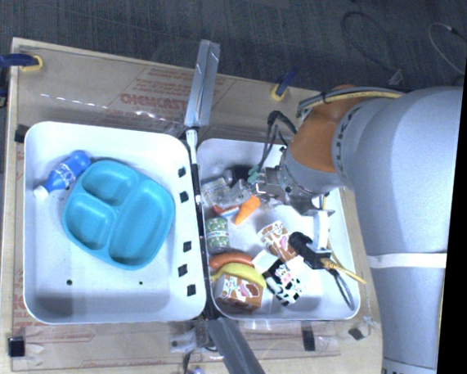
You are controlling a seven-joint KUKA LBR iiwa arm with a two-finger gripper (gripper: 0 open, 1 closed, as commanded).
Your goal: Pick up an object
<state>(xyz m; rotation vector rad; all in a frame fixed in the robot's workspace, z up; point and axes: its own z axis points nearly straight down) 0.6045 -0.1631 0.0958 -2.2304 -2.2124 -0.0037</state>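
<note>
Where arm (399, 173) overhangs right bin (220, 150), pincer (260, 185) mostly hidden, grip state cannot tell; orange piece (248, 210) just beside

Over in the left-hand bin (84, 284) a blue divided plate (120, 212) lies flat, right way up, with a blue bottle (67, 168) on its side just beside the plate's upper left edge, white cap pointing toward the bin wall. The right-hand bin (228, 153) is crowded: a crumpled clear wrapper (219, 194) near the dividing wall, an orange carrot (248, 209) tilted just beside it, a small green-labelled can (217, 233) below, then a yellow banana (243, 271) resting against a round brown-printed tub (240, 290). A black-and-white cow-patterned toy (287, 283) sits next to the banana, under a small patterned packet (276, 235).
</note>
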